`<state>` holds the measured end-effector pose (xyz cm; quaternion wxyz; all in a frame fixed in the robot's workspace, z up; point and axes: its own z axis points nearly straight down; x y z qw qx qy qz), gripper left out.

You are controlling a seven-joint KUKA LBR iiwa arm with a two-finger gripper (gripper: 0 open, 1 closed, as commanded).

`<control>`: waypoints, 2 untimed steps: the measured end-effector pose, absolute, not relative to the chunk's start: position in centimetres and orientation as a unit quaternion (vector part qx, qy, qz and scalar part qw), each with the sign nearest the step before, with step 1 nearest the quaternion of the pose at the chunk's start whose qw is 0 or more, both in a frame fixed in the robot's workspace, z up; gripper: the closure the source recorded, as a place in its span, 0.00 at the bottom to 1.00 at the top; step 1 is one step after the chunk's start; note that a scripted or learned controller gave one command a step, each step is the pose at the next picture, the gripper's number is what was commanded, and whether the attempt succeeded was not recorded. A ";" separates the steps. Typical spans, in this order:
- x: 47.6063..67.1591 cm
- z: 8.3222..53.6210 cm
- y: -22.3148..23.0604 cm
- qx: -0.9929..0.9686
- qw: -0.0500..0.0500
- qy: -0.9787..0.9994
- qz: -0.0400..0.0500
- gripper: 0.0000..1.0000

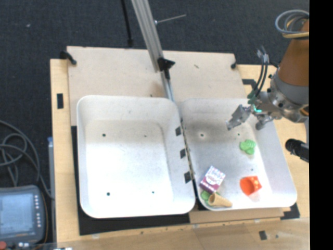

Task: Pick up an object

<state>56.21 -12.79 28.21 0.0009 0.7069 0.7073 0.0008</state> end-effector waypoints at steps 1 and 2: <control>57.0 23.6 -12.9 0.708 0.000 0.706 -0.002 0.00; 56.8 17.3 -13.3 0.708 -0.002 0.706 -0.002 0.00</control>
